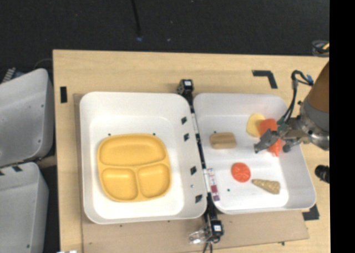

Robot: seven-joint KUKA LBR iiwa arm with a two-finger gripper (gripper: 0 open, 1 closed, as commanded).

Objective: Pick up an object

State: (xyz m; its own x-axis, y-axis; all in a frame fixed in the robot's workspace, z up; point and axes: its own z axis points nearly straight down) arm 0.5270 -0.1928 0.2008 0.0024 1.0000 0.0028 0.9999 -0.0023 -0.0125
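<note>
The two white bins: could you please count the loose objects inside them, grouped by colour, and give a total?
Yellow: 2, the divided plastic tray and the small rounded piece.
Tan: 2, the rectangular block and the cone-shaped piece.
Red-orange: 2, the flat round disc and the piece at the end effector.
Total: 6.

My claw [266, 140] is dark grey and black, built of angular metal pieces with two short fingers at its tip. Above it, toward three o'clock, my wrist is a grey rounded housing with a paler rim. An orange-brown band wraps the arm above that. Thin black cables loop out from the wrist at about twelve o'clock and curve back down.
</note>
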